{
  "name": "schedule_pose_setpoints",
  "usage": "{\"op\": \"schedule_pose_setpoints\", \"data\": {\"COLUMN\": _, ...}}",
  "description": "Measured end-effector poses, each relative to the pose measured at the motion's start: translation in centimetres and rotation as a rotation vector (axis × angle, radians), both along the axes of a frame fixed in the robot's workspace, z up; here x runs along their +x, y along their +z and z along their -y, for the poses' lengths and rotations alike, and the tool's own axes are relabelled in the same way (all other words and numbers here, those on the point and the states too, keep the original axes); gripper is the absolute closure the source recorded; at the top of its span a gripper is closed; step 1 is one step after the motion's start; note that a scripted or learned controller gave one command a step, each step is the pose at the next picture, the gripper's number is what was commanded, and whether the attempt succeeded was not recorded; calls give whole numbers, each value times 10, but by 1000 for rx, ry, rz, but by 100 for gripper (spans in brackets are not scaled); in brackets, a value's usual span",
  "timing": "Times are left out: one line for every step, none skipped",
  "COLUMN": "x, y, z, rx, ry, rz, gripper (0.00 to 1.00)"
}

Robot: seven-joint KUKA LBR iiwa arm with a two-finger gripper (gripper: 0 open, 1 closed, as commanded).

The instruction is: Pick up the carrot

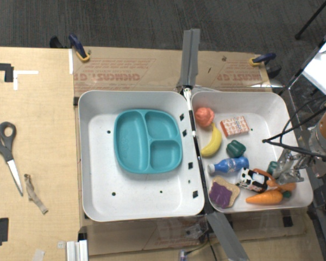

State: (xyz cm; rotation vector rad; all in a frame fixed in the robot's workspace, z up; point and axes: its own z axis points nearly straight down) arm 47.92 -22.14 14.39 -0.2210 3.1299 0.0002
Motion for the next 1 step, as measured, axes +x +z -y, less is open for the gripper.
{"op": "schedule_pose_setpoints", "data": {"x": 21, "y": 23, "z": 0, "rx": 0, "ry": 336, "rz": 0, "gripper": 100}}
